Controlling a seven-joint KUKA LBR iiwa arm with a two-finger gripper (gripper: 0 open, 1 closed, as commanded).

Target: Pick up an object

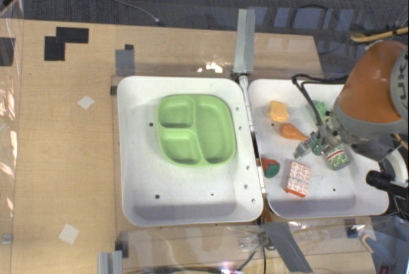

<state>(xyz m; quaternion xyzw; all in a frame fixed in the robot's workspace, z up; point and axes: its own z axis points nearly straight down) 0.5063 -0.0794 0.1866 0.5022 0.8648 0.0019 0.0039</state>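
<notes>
The bench [64, 158] carried two white bins: the left bin [137, 196] held a green divided tray [195, 130], and the right bin [332, 199] was where all the action sat. The arm [377, 84] came in from the right, its orange band hanging over the right bin's far side. Down at the business end, the gripper [313, 146] hovered low in the bin's middle, and whether it was spread or closed I couldn't tell; nothing showed in its grasp. Closest to it lay the carrot [293, 132], just to the left and a touch farther back, its long axis running roughly left to right, so a short shift left looked like the call. Ahead and left sat the red box [298, 178], beyond that the strawberry [271, 167]; the yellow piece [278, 111] waited farther back.
</notes>
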